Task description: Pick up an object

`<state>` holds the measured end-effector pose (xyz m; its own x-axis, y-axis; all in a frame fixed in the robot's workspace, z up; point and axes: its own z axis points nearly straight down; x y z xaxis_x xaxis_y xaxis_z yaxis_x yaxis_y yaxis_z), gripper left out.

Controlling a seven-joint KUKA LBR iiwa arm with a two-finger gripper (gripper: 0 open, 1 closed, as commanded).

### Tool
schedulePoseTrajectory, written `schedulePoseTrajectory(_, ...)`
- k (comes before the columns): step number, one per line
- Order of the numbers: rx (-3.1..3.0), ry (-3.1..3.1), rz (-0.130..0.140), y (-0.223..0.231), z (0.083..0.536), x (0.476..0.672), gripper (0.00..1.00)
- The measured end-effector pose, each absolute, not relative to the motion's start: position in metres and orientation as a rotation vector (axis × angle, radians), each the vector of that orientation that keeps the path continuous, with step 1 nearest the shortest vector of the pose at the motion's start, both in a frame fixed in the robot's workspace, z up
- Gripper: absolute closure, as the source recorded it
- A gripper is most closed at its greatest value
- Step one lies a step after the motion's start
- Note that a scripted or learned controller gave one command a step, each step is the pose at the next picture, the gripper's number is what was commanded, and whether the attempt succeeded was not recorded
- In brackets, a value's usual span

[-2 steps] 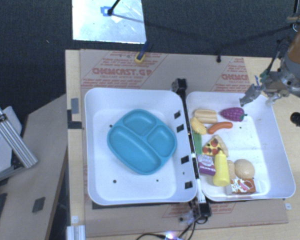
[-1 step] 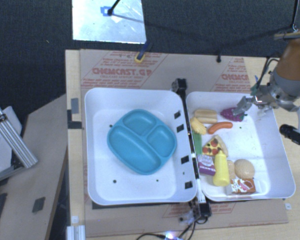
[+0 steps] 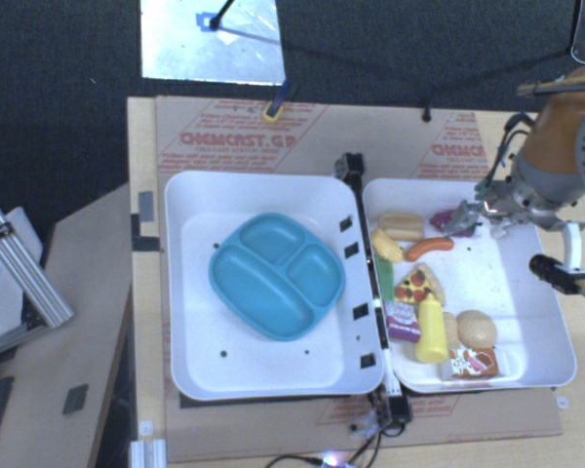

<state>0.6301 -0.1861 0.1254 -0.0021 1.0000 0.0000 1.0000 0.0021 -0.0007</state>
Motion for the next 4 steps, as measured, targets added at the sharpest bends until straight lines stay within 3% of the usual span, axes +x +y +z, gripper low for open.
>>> schedulePoseTrajectory(1,-2.224,-2.229,-0.015,-0.185,0.089,0.635,0.0)
schedulePoseTrajectory(2,-2.225,-2.236,-0.019,-0.185,0.104,0.637,1.0)
schedulePoseTrajectory(3,-2.22,-2.229,-0.004,-0.184,0.168,0.637,1.0)
schedulePoseTrajectory(4,-2.22,-2.232,-0.006,-0.184,0.222,0.638,1.0)
